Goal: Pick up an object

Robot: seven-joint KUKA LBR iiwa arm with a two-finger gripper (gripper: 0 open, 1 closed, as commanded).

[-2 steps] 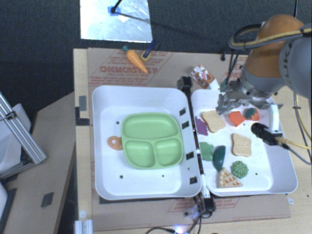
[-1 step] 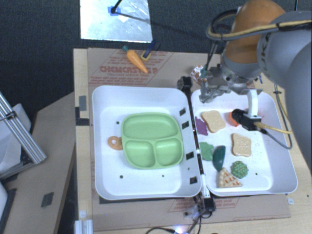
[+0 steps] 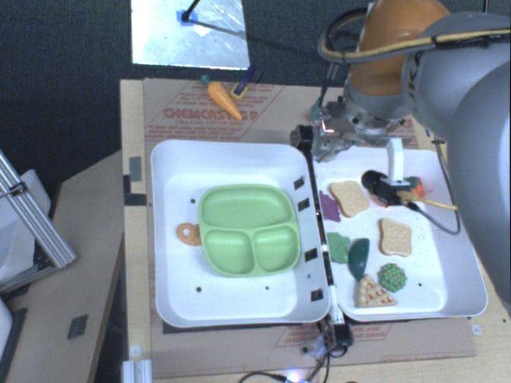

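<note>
The gripper (image 3: pixel 326 140) hovers over the right bin's (image 3: pixel 451 282) far edge, with no way to tell whether its claw is spread. The likely next move is to drop onto the bread slice (image 3: pixel 349 198).

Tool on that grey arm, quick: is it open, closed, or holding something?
Tool: cannot be told from this camera view.

A sheet of brown cardboard (image 3: pixel 271 106) with red print is spread over the pale worktop (image 3: pixel 132 130). Two shallow white bins are set on it side by side, the left bin (image 3: pixel 172 162) touching the right bin (image 3: pixel 451 282). Behind the left bin, an orange toy carrot (image 3: pixel 224 100) is laid on the bare cardboard, with a small blue item (image 3: pixel 246 80) just beside it.
</note>
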